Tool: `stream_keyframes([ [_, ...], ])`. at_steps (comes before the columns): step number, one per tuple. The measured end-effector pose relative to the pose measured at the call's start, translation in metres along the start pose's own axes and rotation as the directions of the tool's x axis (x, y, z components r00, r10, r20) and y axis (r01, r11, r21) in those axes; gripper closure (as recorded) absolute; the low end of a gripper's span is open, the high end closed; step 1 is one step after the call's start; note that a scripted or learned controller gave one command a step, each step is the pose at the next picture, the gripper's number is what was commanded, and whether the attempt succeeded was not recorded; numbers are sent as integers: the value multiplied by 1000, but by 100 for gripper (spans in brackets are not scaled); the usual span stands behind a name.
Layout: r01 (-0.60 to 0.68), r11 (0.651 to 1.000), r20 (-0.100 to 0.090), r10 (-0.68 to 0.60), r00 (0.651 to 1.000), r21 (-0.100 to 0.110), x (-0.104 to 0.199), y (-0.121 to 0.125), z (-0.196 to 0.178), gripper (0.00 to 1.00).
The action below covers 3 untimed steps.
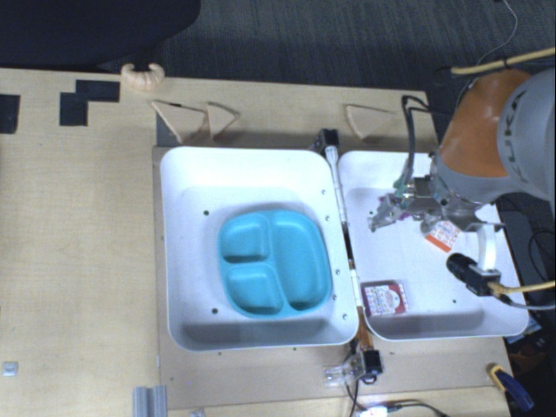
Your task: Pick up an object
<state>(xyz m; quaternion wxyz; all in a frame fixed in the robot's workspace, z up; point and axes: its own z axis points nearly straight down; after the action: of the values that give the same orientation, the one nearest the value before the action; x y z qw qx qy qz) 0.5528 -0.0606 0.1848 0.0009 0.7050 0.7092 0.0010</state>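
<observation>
In the right bin (408,259), my gripper (377,214) hangs over the upper left part of the white floor with its fingers pointing left. The fingers stand slightly apart with nothing between them. A small dark red packet with a pale label (383,298) lies flat near the bin's front left corner, well below the gripper and apart from it. A small white and orange-red item (441,235) sits just under the wrist, right of the fingers. A blue divided plate (274,261) lies in the middle of the left bin (187,233).
A raised rim (340,224) separates the two bins just left of the gripper. The grey arm with its orange band (486,129) covers the right bin's upper right corner. The wooden bench (78,259) stretches out to the left.
</observation>
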Motion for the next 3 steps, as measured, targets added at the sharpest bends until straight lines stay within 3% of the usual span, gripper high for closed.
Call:
stream_keyframes([
  [1,-3,1000,0,3,1000,-2,-51,-36,98,0],
  [2,-1,1000,2,1,1000,-10,-51,-34,86,100],
  [3,0,1000,1,0,1000,0,-104,45,68,100],
])
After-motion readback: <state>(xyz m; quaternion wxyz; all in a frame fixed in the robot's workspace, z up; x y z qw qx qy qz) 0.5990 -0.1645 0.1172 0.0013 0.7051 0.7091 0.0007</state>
